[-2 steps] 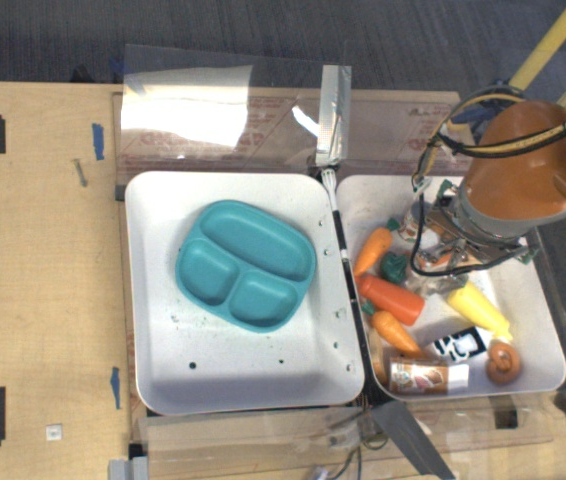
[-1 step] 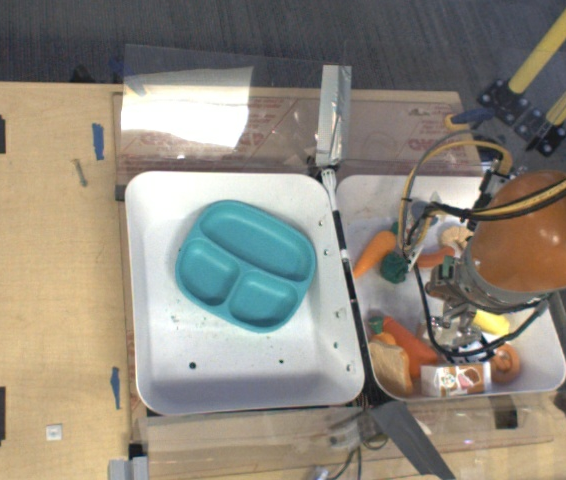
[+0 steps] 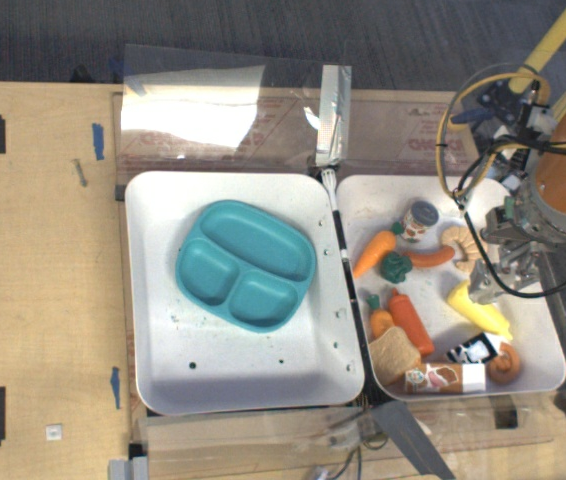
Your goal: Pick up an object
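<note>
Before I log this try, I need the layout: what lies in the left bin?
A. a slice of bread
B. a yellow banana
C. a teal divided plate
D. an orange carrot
C: the teal divided plate lies alone in the left bin; the banana, bread slice and carrot are in the right bin.

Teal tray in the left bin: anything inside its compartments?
The teal tray sits in the left bin, and none of its three compartments holds anything. Whatever lies beneath the tray is covered.
</note>
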`<action>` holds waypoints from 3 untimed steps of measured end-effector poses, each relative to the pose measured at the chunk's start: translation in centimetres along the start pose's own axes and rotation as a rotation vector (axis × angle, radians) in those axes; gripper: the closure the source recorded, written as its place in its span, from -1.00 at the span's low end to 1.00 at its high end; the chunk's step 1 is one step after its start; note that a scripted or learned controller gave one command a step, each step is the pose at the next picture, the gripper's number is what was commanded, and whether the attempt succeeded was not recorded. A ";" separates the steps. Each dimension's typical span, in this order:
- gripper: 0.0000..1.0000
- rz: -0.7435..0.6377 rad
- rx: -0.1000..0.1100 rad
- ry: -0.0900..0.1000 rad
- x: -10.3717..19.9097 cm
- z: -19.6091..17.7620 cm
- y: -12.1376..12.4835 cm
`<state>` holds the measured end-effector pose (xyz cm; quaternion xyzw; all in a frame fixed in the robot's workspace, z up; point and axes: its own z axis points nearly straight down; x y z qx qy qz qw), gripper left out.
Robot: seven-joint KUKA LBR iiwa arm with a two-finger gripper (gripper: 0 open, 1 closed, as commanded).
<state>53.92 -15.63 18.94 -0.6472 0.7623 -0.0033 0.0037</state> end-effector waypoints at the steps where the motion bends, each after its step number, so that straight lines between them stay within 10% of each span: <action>1: 1.00 -0.056 0.004 0.002 0.9 9.9 4.8; 2: 1.00 -0.381 -0.001 0.000 7.0 -1.6 0.6; 3: -1.00 -0.384 -0.007 -0.004 6.8 -1.3 0.7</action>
